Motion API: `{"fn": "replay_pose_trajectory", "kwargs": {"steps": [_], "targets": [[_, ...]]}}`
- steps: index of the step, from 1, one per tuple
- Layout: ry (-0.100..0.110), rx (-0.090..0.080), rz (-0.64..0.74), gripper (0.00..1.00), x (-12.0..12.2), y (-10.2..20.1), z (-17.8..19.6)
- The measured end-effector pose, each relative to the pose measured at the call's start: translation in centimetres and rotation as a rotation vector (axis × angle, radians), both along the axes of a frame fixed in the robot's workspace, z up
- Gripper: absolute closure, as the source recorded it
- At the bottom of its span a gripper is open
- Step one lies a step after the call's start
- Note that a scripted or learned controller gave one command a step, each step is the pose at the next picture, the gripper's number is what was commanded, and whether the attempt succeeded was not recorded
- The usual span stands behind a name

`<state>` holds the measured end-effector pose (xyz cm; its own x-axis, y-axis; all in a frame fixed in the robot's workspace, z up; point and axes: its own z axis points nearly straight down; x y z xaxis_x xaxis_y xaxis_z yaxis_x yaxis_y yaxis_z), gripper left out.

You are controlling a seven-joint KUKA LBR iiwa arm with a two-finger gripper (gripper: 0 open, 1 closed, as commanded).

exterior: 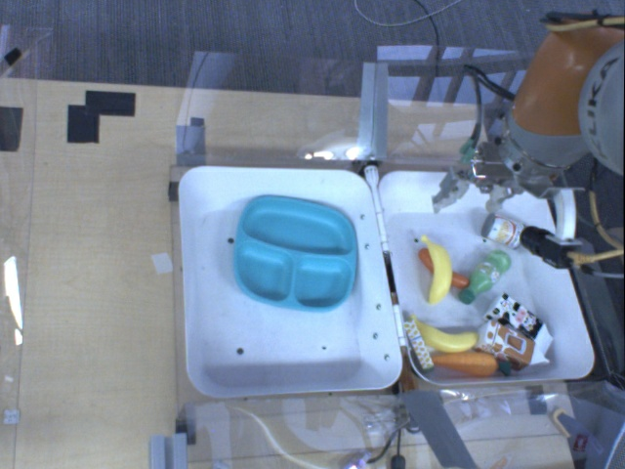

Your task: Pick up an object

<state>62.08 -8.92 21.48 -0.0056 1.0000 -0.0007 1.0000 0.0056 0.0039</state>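
Observation:
My gripper [470, 196] hangs over the back part of the right bin [576, 360], its two fingers [445, 193] spread apart and open, with only white bin floor showing between them. Below it lie a yellow banana [440, 273] with a small orange-red piece [429, 258] beside it, a green bottle [485, 274], and a small white jar [502, 231] just right of the gripper. At the front of that bin are a second banana [446, 338], a carrot [465, 363], a black-and-white box [514, 313] and a brown box [502, 341].
The left bin [210, 360] holds a blue divided plate [293, 252]. A metal post [375, 106] stands behind the divider between the bins. The arm's orange band [552, 76] rises at the right, with cables around it.

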Motion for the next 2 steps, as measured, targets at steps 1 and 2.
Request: {"fn": "replay_pose_trajectory", "kwargs": {"steps": [1, 2], "targets": [[0.002, 0.0, 0.07, 0.0, -4.2, 0.6, -10.5], [-0.006, -0.001, 0.071, 1.0, -3.9, 0.7, -9.2]]}}
